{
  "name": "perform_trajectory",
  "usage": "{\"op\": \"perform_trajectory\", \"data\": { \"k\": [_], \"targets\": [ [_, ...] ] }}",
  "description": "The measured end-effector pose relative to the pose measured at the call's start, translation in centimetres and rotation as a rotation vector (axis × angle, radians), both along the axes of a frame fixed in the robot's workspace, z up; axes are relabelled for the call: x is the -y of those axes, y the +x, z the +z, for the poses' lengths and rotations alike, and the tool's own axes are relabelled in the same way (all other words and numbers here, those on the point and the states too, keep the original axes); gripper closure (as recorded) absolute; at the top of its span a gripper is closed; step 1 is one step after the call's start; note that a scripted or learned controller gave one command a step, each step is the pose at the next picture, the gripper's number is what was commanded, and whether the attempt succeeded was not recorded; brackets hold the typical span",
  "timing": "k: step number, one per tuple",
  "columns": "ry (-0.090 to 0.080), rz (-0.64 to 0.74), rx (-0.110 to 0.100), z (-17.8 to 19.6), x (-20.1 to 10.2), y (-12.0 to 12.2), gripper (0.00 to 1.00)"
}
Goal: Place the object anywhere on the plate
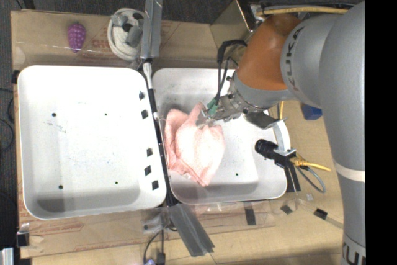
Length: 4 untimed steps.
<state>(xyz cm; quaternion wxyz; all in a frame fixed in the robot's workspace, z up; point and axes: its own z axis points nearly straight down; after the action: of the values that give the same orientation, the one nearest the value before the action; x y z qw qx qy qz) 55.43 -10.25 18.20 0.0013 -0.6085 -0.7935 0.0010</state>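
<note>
1. Left bin [80, 139]: shallow, white, rounded corners; a few dark specks on its floor.
2. Right bin [248, 183]: shallow, white, set just beside the left bin, with a row of dark clips along the shared edge.
3. Pink cloth [192, 146]: crumpled, lying on the floor of the right bin, in its left half, close against the wall nearest the left bin. Its upper corner rises to a peak toward the gripper.
4. Gripper [213, 113]: over the right bin, at the cloth's upper right corner. The fingertips sit at or on the raised peak of fabric; the rest of the cloth spreads below and to the left of them. Whether the fingers are spread or pinching the fabric cannot be told, as the tips are small and blurred against the cloth.
5. Arm [298, 59]: grey with an orange band, entering from the right and covering the right bin's upper right corner.
6. Purple object [76, 36]: small, on the brown bench top beyond the left bin.
7. White roll [126, 33]: on the bench near the purple object, beside a grey upright bar.
</note>
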Motion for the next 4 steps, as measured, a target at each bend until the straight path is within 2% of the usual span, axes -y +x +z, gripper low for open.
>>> {"op": "perform_trajectory", "data": {
  "k": [1, 2, 4],
  "targets": [
    [0.000, 0.007, 0.002, 5.0, -0.1, 0.1, 1.00],
    [0.001, 0.412, -0.001, 4.1, -5.3, -0.5, 1.00],
    [0.003, 1.224, 0.000, 6.1, -15.2, -2.3, 1.00]
  ]
}}
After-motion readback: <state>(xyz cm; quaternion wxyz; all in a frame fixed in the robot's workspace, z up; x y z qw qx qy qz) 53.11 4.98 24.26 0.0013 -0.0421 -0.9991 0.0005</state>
